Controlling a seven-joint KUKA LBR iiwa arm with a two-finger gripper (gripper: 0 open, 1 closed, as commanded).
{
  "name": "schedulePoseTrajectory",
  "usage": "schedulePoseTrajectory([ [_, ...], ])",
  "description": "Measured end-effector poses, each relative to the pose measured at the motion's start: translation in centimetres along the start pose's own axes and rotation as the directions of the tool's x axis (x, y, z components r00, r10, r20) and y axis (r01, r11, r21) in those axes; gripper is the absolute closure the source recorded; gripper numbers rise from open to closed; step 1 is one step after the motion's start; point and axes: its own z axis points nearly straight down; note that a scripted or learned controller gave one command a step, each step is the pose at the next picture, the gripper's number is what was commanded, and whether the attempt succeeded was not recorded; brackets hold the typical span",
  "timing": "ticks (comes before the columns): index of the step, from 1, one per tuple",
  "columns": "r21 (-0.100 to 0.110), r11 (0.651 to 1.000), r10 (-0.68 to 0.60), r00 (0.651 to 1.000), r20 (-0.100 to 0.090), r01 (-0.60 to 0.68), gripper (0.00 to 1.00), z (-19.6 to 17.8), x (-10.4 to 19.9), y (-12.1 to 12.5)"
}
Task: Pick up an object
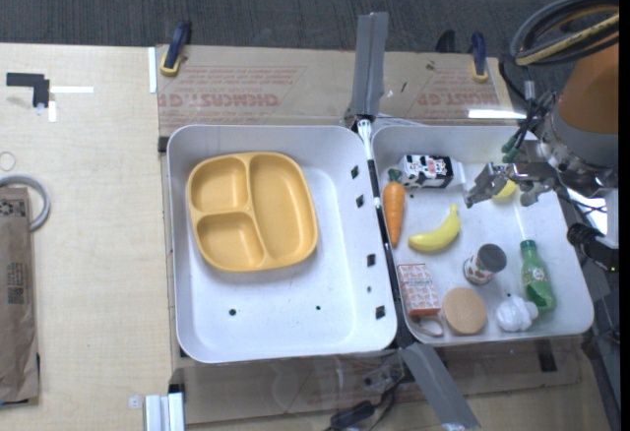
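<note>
Gripper (497, 185) poised in the right white bin (581, 316).
We cannot tell the jaws' state; a small yellow object (506, 189) sits beside them, the yellow plastic banana (437, 230) below-left, probably targets.

- One fixed camera looks down at a slant from above the bench.
- Both white bins, left bin (197, 321) and right bin (571, 321), fit within its moderately distant frame.
</note>
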Motion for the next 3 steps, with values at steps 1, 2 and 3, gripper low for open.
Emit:
schedulePoseTrajectory([
  [1, -0.001, 0.978, 0.209, 0.978, 0.001, -0.209, 0.0, -13.6, -3.4, -2.6],
  [2, 0.0, 0.983, 0.184, 0.983, 0.002, -0.184, 0.0, -22.5, -3.8, -1.1],
  [3, 0.0, 0.977, 0.215, 0.977, 0.002, -0.215, 0.0, -22.5, -8.4, 3.3],
])
